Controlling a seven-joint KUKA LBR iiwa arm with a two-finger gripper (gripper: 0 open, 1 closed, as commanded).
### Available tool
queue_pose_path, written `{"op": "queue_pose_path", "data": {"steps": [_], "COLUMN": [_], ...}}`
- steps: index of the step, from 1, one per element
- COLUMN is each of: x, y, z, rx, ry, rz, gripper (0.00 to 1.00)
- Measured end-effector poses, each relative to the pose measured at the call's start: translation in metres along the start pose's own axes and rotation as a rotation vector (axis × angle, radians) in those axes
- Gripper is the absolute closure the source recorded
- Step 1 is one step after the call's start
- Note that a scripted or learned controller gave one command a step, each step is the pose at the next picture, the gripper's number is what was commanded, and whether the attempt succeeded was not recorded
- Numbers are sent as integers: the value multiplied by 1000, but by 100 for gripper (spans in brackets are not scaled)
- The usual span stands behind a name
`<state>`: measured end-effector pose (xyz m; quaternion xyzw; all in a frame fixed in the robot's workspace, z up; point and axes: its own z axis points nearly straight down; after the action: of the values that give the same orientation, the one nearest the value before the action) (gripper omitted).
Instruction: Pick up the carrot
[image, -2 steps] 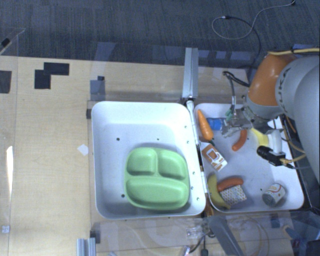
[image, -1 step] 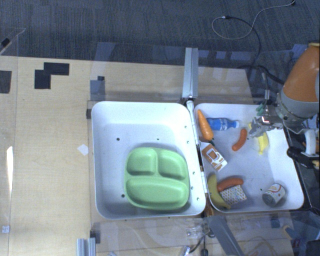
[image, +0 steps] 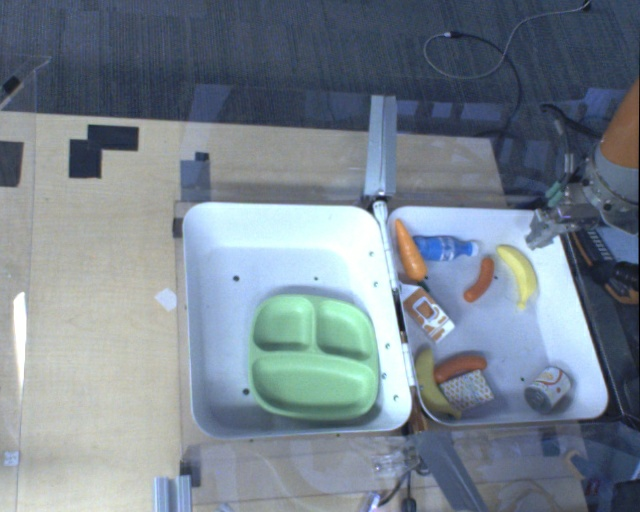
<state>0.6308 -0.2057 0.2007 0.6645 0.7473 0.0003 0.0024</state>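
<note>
Camera view: carrot (image: 408, 252) lies in the right bin (image: 585, 340), tight against its left wall near the far corner. Long axis runs near-to-far; the narrow end points to the far wall, the thicker end toward the near side. Surface smooth, orange, tapered. Just beside it lies a blue bottle (image: 445, 247), crosswise. A small sausage (image: 480, 279) and a curved yellow banana (image: 518, 274) lie further right. Left bin (image: 215, 300) holds a green compartment tray (image: 314, 354), matte. Gripper (image: 548, 226) hangs over the right bin's far right corner, well apart from the carrot; finger state cannot be told.
</note>
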Motion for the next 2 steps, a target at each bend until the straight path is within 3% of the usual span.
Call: {"op": "queue_pose_path", "data": {"steps": [1, 2], "x": [34, 35], "y": [37, 40], "z": [0, -10], "rx": [-2, -6], "ry": [0, -3], "rz": [-228, -235], "gripper": [100, 100]}}
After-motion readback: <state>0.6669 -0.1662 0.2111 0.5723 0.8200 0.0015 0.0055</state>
